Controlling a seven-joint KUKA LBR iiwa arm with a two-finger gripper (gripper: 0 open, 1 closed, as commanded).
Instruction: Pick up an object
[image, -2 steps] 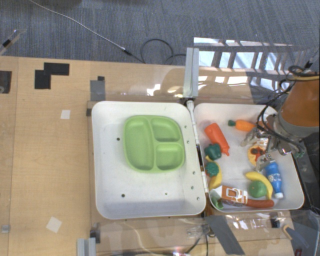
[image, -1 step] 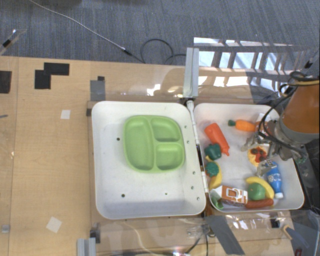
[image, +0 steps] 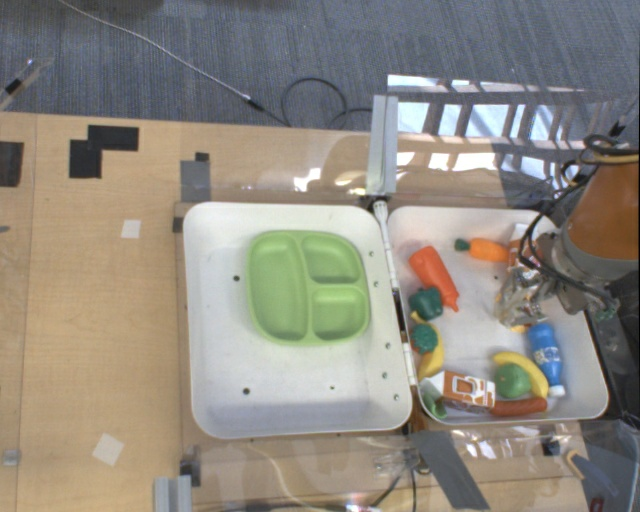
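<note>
Lying in the right bin (image: 600, 395) are lots of toy foods to pick from. A blue bottle (image: 545, 352) with a white cap sits near the right wall. Just above it, to the left, hangs the gripper (image: 518, 300), low over the bin floor. It is too blurry to tell how the gripper is set or if it has anything. The grey arm (image: 600, 235) with its orange band comes in from the right.

A small orange carrot (image: 487, 250) lies near the top of this bin. A bigger orange-red carrot (image: 434, 276) lies tilted on the left side. Below it are a dark green veggie (image: 426, 304) and a yellow and green piece (image: 427, 338). At the bottom are a banana (image: 533, 368), a green ball (image: 514, 381), a red sausage (image: 510, 407) and a small orange and white box (image: 468, 390), all close together.

The left bin (image: 215, 390) holds a light green plate (image: 306, 287) with three parts. Both bins sit on a wooden bench (image: 90, 330).
</note>
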